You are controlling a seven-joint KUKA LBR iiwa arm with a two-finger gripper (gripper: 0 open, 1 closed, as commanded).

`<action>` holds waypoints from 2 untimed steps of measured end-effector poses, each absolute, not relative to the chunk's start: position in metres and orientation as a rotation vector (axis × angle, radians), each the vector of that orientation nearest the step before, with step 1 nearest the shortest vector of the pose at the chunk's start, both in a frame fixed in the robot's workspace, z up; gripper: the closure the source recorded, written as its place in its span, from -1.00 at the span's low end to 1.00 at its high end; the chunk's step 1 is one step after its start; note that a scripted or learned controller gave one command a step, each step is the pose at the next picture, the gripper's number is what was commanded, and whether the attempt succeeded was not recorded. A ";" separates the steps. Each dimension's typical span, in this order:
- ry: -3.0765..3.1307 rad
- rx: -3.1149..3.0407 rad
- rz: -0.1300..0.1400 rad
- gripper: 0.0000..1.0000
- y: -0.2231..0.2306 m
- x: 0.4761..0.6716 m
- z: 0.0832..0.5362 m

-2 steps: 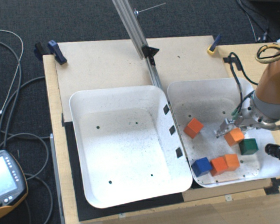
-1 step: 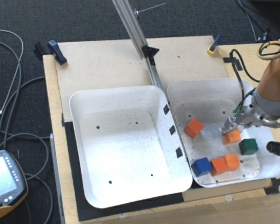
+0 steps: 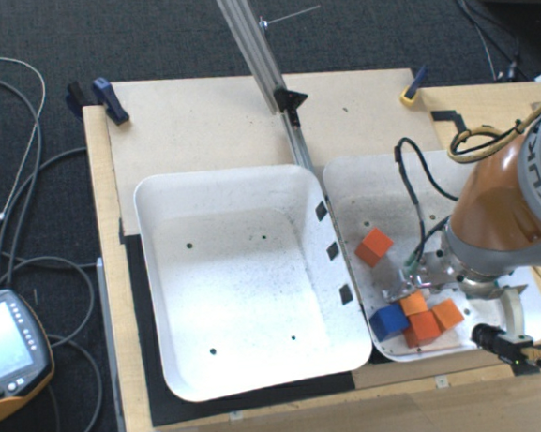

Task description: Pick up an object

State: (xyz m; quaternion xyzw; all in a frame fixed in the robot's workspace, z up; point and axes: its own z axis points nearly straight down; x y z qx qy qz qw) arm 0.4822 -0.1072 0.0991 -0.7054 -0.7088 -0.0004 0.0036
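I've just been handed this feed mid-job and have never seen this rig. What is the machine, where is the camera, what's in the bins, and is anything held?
The camera is fixed above the bench and looks down at a slant. The grey and orange shape at the right is the robot arm, reaching in from the right over the right bin. Its gripper is low in that bin, close to the blocks; I cannot tell from here whether it holds anything.

Two shallow white bins sit side by side. The left bin shows just dark specks on its floor. The right bin holds one orange block lying apart, and near the front edge a cluster: a blue block and a few orange blocks touching one another.

Beside the bench at far left lies a handheld screen with cables.
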 end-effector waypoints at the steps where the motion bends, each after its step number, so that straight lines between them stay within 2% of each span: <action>1: -2.235 -2.216 -0.013 1.00 -0.045 0.535 0.204; 2: -2.227 -2.220 -0.004 1.00 -0.042 0.594 0.200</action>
